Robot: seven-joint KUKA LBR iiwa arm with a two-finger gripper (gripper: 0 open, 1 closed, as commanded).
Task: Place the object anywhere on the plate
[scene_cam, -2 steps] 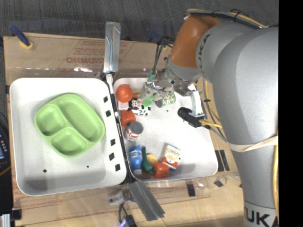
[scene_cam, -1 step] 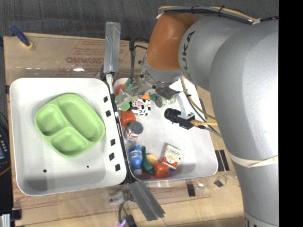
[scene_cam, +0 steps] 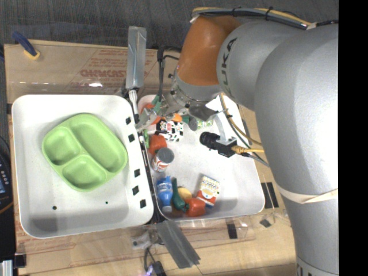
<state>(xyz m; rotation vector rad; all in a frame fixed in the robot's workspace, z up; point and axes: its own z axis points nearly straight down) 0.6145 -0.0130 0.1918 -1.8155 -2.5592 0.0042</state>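
Inspector: Your hand (scene_cam: 167,109) sits low among the right bin's (scene_cam: 241,177) far-corner clutter; grip state undeterminable.
Operator: And the plate?
Inspector: Green plate (scene_cam: 84,150) lies in the left bin (scene_cam: 34,211), well apart.

A green three-compartment plate (scene_cam: 84,150) lies flat, turned at a slant, in the left white bin (scene_cam: 34,211).

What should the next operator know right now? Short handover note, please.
Gripper: low over the upper left corner of the right bin, among small toys; cannot tell whether it has gripped anything.
Green plate: in the left bin, nothing on it.
Other items: can, blue bottle and small carton lie in the right bin.
Done: nothing placed yet.
Left: pick one object, carry it to the plate.
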